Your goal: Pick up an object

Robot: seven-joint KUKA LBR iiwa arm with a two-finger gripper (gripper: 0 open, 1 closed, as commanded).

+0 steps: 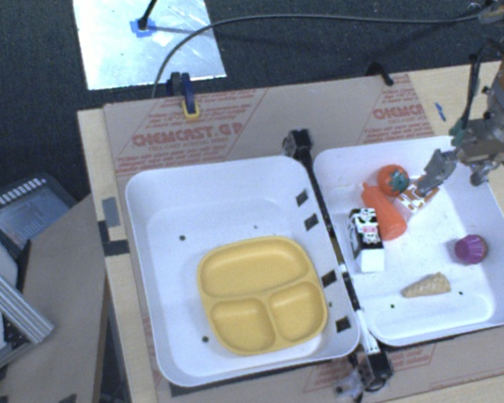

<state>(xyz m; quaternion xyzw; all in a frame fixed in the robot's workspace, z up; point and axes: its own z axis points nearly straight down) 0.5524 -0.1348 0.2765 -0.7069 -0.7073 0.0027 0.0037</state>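
The right white bin [481,207] holds several small objects. An orange round toy [391,177] and a longer orange piece [387,218] lie at its upper left. A black-and-white block [364,228] rests by the bin's left wall. A purple object [470,249] and a tan cone-shaped piece [426,287] sit lower down. My gripper [435,172] reaches in from the right. It hangs just to the right of the orange round toy, over a small red-and-white item [415,201]. Whether it touches anything I cannot tell.
The left white bin [223,200] carries a yellow divided plate [262,294]. A black divider [325,232] runs between the bins. Cables cross the dark floor behind the bench, and a metal sheet [149,32] lies at the back.
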